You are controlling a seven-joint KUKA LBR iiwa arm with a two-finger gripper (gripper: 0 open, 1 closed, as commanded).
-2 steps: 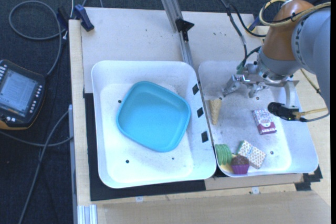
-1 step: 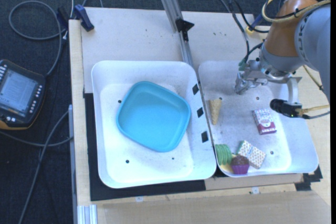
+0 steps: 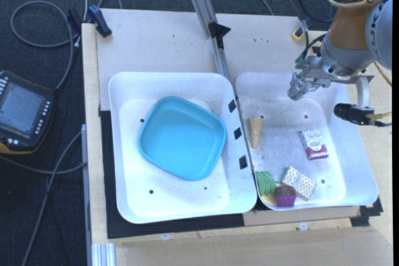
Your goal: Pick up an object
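My gripper [image 3: 298,90] hangs over the back of the right bin [image 3: 349,190], with nothing visible between its fingers. In that bin a tan cone [image 3: 255,131] lies near the left wall. A small red and white box [image 3: 313,144] rests toward the right, below and right of the gripper. At the front edge sit a green item [image 3: 265,182], a purple cup-like item [image 3: 285,195] and a checkered packet [image 3: 300,182]. A light blue square plate [image 3: 182,137] lies in the left bin [image 3: 124,196].
A slanted metal rail [image 3: 206,6] runs down between the two bins. Cables loop over the dark floor at the back, and a handheld pendant [image 3: 22,112] lies at far left. A blue clamp [image 3: 100,20] sits on the bench's back left corner.
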